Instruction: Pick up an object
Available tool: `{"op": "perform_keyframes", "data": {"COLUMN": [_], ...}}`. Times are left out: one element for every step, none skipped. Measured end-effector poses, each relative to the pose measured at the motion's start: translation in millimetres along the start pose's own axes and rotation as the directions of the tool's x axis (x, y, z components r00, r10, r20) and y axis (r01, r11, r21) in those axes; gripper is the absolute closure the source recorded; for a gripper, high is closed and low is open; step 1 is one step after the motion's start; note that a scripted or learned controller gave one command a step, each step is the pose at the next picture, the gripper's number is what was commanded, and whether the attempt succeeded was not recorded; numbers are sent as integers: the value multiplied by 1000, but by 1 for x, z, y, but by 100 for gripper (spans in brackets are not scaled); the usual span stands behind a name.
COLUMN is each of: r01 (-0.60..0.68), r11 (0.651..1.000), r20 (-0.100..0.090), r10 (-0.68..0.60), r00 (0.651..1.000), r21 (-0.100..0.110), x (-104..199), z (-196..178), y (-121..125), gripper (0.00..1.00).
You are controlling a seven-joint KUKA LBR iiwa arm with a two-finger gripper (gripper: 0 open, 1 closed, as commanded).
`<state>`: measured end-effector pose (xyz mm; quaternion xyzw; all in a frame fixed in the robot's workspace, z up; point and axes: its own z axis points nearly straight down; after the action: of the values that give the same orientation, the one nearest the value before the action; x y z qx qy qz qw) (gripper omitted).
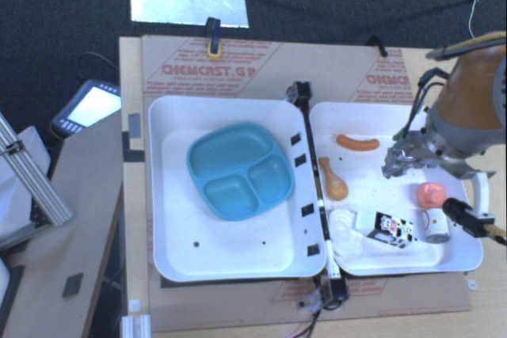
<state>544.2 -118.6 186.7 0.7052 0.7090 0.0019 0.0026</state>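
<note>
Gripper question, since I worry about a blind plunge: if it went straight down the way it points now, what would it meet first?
Most likely bare floor of the right bin. The gripper hangs between the hot dog and the pink object, seemingly over neither. Depth is hard to judge from this slant.

gripper [394, 164] over right bin [467, 253] — beside hot dog [357, 142] | plate [240, 169] — left bin [170, 249]
</note>
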Motion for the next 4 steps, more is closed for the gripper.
{"op": "perform_keyframes", "data": {"r01": [-1, 5, 5, 5], "r11": [1000, 1000, 1000, 1000], "r20": [1, -3, -3, -4], "r10": [1, -5, -5, -5], "r00": [1000, 1000, 1000, 1000], "r21": [-1, 3, 5, 4], "x": [-10, 42, 98, 160], "z": [-50, -59, -47, -51], "y": [3, 14, 26, 30], "gripper": [100, 100, 100, 100]}}
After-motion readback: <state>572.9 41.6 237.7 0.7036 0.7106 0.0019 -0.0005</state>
